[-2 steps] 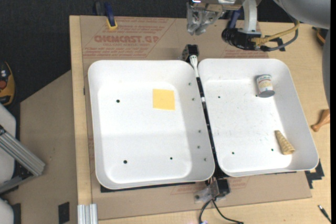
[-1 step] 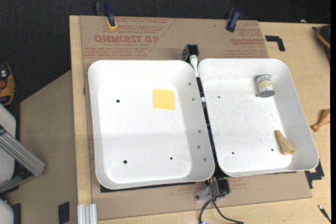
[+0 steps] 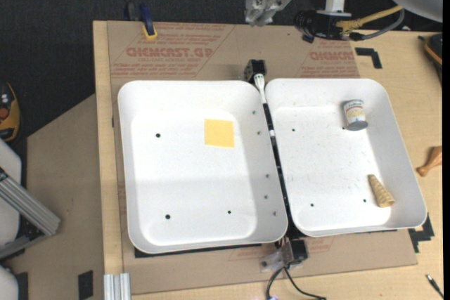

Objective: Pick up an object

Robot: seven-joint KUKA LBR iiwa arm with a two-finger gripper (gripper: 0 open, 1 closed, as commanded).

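My gripper [image 3: 261,7] hangs high at the top of the view, above the back edge of the bench and behind both bins, with nothing between its fingers. A flat yellow square [image 3: 219,133] lies in the left bin [image 3: 140,151]. In the right bin [image 3: 401,151] a small jar with a grey lid [image 3: 354,114] lies on its side near the back right, and a tan cone-shaped piece [image 3: 381,191] lies near the front right.
The bins sit on a cardboard sheet [image 3: 176,46] on the wooden bench. A blue and yellow clamp [image 3: 146,21] grips the cardboard's back left corner. Cables [image 3: 351,23] trail from the arm at the back right. An aluminium rail [image 3: 28,204] lies at the left.
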